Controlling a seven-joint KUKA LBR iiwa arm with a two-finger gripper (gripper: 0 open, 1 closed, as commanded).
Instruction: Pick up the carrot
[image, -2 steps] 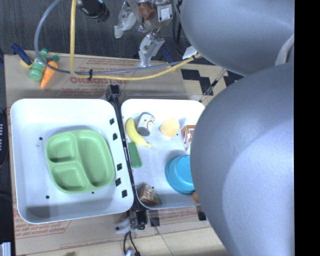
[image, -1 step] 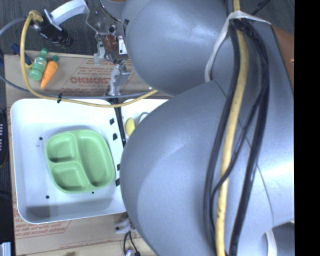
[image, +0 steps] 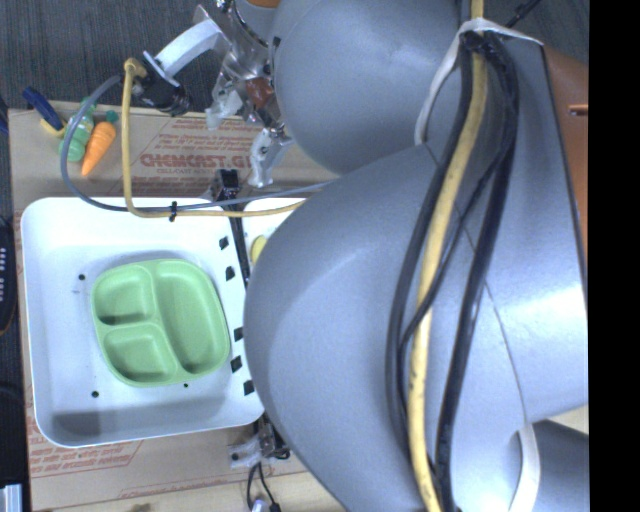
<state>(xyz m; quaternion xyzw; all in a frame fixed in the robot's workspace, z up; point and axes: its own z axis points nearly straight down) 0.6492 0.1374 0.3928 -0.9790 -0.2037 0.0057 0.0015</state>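
The carrot (image: 97, 146), a small orange toy with a green top, lies on the brown cardboard beyond the far left corner of the left bin (image: 50, 300), outside both bins. My gripper (image: 243, 132) hangs high near the top middle, to the right of the carrot and well apart from it. It is open, with nothing between its fingers. The grey arm (image: 420, 300) covers the right half of the view and hides most of the right bin.
A green divided plate (image: 160, 320) lies in the left bin. A yellow item (image: 258, 246) peeks out at the arm's edge. A yellow cable (image: 128, 140) and a grey hose loop over the cardboard near the carrot. A blue object (image: 42, 108) lies at the far left.
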